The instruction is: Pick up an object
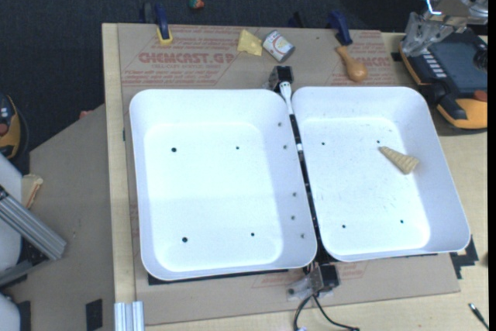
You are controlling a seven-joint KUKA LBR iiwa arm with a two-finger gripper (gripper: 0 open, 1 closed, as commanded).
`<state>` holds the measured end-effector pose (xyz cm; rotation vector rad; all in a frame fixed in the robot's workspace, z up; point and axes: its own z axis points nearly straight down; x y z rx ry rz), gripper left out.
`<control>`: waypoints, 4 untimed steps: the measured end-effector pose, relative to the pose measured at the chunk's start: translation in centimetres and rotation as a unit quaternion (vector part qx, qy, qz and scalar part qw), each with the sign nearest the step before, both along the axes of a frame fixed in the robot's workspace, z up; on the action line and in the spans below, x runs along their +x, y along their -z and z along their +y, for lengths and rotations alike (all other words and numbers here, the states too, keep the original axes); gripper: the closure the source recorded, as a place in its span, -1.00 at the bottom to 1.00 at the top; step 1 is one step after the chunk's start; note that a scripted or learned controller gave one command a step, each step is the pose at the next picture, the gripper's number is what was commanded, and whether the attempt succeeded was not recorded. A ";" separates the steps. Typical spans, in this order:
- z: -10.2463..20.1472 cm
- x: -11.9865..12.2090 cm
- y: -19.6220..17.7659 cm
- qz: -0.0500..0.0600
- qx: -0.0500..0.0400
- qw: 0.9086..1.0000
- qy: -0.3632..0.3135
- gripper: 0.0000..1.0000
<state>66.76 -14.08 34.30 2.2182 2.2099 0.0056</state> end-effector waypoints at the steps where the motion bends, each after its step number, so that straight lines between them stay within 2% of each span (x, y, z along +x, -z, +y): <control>1: 7.7 -3.9 4.3 0.009 0.004 1.000 -0.005 1.00; 2: 1.5 -1.3 -2.9 0.000 0.000 1.000 0.000 1.00; 3: 3.7 -3.8 1.8 0.008 0.003 1.000 -0.002 1.00; 4: 15.7 0.0 2.9 0.003 0.005 1.000 -0.008 1.00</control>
